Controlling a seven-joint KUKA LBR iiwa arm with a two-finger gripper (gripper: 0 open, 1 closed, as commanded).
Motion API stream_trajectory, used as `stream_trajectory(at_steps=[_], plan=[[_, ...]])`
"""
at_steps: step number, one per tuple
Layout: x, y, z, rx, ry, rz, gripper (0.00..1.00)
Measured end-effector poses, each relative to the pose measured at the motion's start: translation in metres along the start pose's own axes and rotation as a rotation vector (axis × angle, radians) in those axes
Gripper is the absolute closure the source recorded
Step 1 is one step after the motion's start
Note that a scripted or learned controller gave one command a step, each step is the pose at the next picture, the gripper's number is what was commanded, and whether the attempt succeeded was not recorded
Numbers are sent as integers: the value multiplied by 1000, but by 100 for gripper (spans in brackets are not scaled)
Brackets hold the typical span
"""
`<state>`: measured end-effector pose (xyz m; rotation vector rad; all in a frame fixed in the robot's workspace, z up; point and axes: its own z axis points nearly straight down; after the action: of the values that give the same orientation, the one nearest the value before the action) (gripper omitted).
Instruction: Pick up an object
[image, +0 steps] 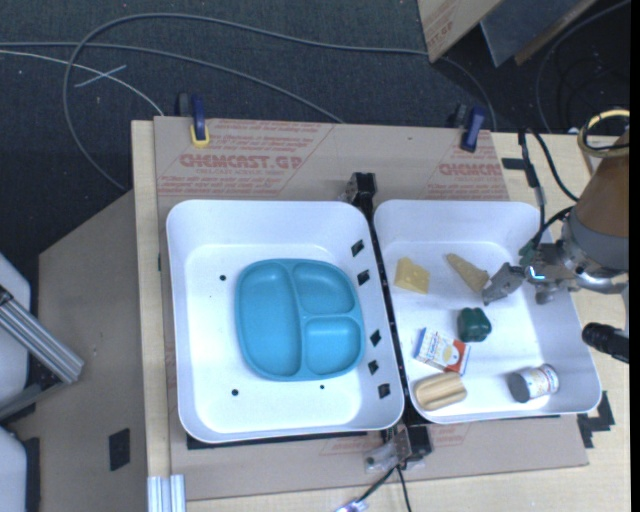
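The right bin (560, 330) holds several small objects: a yellow block (411, 275), a tan wedge (466, 270), a dark green lump (474, 324), a small white, blue and red carton (440, 351), a tan bread roll (440, 391) and a grey can (532, 383) lying on its side. My gripper (520, 287) hangs over the bin's right part, just right of the tan wedge and above the green lump. Its fingers are spread, with one fingertip (496, 287) close to the wedge. Nothing sits between them.
The left bin (190, 300) carries a blue divided plate (298, 318). A black divider with clips (372, 300) runs between the bins. Blue clamps (199, 118) hold the board at the back. Cables lie on the dark floor behind.
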<state>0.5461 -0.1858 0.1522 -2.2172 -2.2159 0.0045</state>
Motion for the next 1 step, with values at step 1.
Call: stream_trajectory(at_steps=[1], plan=[[-2, 4, 41, -7, -1, 0, 0]])
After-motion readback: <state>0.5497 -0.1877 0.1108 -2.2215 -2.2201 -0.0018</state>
